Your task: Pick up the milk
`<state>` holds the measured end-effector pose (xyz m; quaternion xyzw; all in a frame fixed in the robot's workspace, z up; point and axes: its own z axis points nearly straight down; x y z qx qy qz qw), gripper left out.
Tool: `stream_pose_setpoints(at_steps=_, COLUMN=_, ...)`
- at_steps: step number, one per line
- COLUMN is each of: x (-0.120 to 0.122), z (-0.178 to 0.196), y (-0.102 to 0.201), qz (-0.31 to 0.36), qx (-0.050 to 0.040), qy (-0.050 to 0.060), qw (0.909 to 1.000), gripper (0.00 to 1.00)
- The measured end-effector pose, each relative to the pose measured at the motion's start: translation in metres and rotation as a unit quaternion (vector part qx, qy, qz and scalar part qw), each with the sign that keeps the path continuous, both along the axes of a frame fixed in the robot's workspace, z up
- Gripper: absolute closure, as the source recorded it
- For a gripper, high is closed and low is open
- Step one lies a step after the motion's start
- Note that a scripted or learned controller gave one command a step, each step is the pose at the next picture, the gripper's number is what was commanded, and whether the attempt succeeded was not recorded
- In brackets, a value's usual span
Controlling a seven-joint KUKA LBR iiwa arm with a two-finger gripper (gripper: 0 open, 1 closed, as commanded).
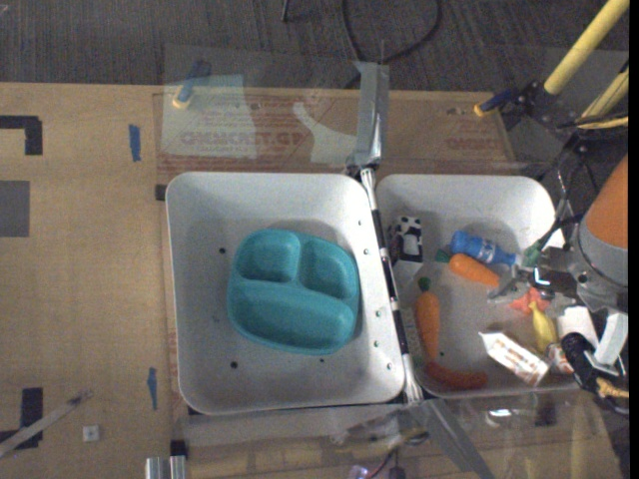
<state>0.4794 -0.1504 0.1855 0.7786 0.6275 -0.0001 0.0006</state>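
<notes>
Step in hand: approach, no grasp yet. The milk (405,239), a small black-and-white cow-print carton, stands in the right bin (469,190) at about 10 o'clock of that bin, tight against the divider wall, untouched.

The gripper (521,285) hangs at roughly 3 o'clock of the same bin, over the right-hand clutter, well apart from the milk. Fingers look slightly apart with nothing between them, though the view there is cluttered and I can't be sure of the exact gap. The arm's orange band (611,218) sits at the frame's right edge.

Next move, as I judge it: travel toward 9–10 o'clock across the bin, line the jaws up across the carton, descend, close. The carton hugs the wall, so one finger needs room on the wall side; tight fit, risk of a miss or a tip-over.

Around it:
- blue bottle (480,246) and an orange carrot-like piece (472,269) lie between gripper and milk, on the direct path; go over them, not through.
- second carrot (428,323) at 7 o'clock of the bin, red sausage-like item (457,376) at 6 o'clock.
- white packet (513,355) and a yellow item (542,325) at 4–5 o'clock, just beside the gripper.

Left bin (200,267) holds a teal divided plate (294,291), irrelevant here. Both bins sit on the desk (80,267).
</notes>
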Motion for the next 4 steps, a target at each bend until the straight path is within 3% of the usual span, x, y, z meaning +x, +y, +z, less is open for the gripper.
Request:
stream_pose_setpoints(at_steps=1, x=0.0, z=-0.091, y=-0.016, qz=-0.034, qx=0.0007, qy=-0.001, qw=0.9994, gripper=0.0)
stream_pose_setpoints(at_steps=2, x=0.0, z=-0.082, y=-0.018, qz=-0.037, qx=0.0002, qy=-0.001, qw=0.9993, gripper=1.0)
stream_pose_setpoints(at_steps=3, x=0.003, z=-0.096, y=0.057, qz=-0.047, qx=-0.0021, qy=-0.005, qw=0.9989, gripper=1.0)
stream_pose_setpoints(at_steps=4, x=0.004, z=-0.096, y=0.011, qz=0.186, qx=-0.0001, qy=-0.005, qw=0.9825, gripper=1.0)
